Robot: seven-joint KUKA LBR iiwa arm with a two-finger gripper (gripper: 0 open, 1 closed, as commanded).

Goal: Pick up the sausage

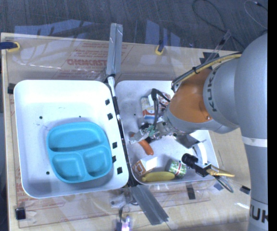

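Claw (146, 134) low over the sausage, clutter close

Whether my claw is clenched or released, I cannot tell. The sausage (149, 148) lies near the banana (158, 176), on its far side, just under my claw. A carton (142, 166) and a can (176, 167) crowd the banana too; closing askew, I might nudge the carton or roll the sausage away

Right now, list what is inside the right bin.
Visible in the right bin: sausage, banana, green can, a small carton. The arm covers the bin's middle and right side, so anything beneath it is hidden.
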